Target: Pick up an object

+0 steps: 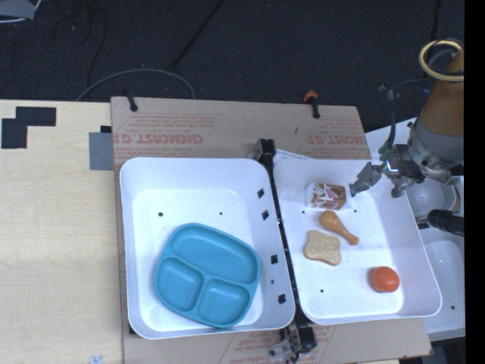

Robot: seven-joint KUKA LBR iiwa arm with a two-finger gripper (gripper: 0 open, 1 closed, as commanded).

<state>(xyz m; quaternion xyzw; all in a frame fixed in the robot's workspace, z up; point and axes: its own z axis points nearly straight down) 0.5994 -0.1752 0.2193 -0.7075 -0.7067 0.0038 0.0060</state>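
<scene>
The right bin (424,279) holds a small brown-and-white packet (327,196), a tan drumstick-shaped toy (338,227), a slice of toast (323,248) and an orange ball (385,279). My gripper (380,183) hovers over the bin's upper right part, just right of the packet. It is open, its two dark fingers spread apart with nothing between them. The left fingertip (359,184) is close to the packet's right edge.
In the left bin (144,180) lies a blue divided plate (206,274). A black clamp strip (273,226) runs between the two bins. The arm's orange-banded wrist (443,105) stands over the bench's right edge.
</scene>
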